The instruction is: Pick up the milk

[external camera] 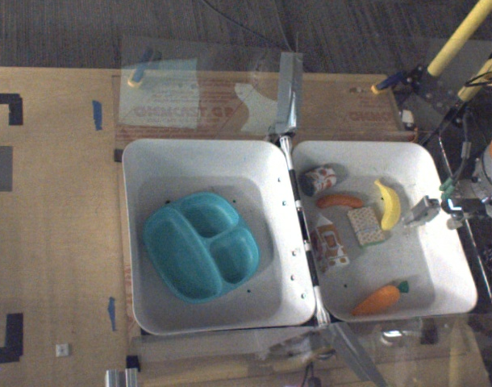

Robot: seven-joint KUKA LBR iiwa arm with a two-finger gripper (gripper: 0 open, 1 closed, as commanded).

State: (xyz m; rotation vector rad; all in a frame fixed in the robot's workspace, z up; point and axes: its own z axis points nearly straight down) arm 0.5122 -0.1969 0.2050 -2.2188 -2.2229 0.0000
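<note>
The milk is a small white carton with brown print. It lies on its side in the right bin, against the bin's left wall. My gripper hangs over the right side of that bin, reaching in from the right. It is well apart from the carton, with the banana and a square cracker between them. Nothing shows in the gripper.
The right bin also holds a small can at the back left, a sausage and a carrot near the front. A teal divided plate lies in the left bin. A yellow pole stands at the back right.
</note>
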